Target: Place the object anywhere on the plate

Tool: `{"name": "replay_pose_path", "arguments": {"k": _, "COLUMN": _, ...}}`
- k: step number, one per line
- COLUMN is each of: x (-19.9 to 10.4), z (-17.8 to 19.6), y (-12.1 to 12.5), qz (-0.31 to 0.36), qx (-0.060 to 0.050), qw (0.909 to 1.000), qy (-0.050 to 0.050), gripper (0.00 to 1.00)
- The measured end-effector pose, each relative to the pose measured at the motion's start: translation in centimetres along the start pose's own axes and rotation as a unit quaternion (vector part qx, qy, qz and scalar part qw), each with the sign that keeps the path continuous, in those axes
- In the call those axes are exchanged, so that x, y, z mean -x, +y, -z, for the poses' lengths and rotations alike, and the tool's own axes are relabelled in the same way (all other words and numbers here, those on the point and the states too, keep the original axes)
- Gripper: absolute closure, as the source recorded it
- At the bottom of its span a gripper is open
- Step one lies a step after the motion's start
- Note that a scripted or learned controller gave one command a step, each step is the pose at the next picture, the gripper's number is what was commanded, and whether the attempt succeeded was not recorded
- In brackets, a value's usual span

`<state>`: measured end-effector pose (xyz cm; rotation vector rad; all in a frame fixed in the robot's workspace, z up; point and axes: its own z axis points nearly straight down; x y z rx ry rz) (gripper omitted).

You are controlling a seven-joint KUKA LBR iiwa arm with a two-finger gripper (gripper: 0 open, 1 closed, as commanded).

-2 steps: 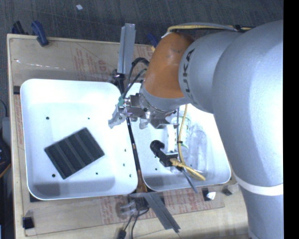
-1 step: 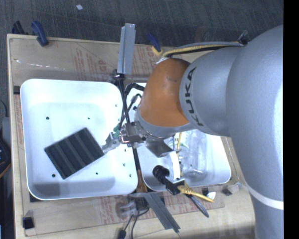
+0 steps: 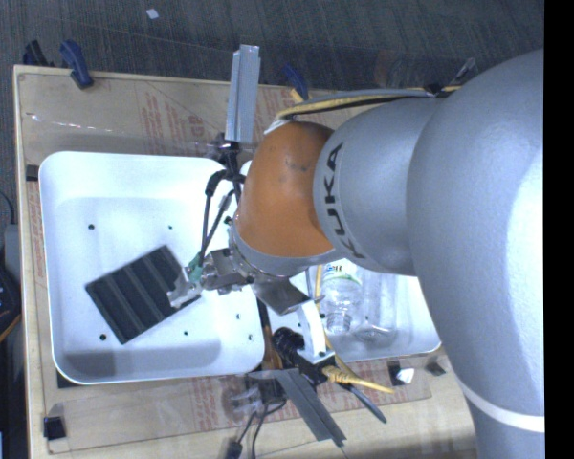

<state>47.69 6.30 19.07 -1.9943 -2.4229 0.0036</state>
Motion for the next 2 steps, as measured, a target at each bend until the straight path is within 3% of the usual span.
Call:
{"name": "replay_pose_path", "arguments": {"k": 1, "x": -4.80, "z": -1.24, "y": 0.82, "qz": 0.045, "qx": -0.002, "qw": 0.9990, "qy": 0.000, "gripper": 0.00}}
{"name": "replay_pose_path", "arguments": {"k": 2, "x": -4.67, "z": -0.29, "y": 0.94, "qz": 0.045, "qx": -0.001, "qw": 0.9990, "qy": 0.000, "gripper": 1.00}}
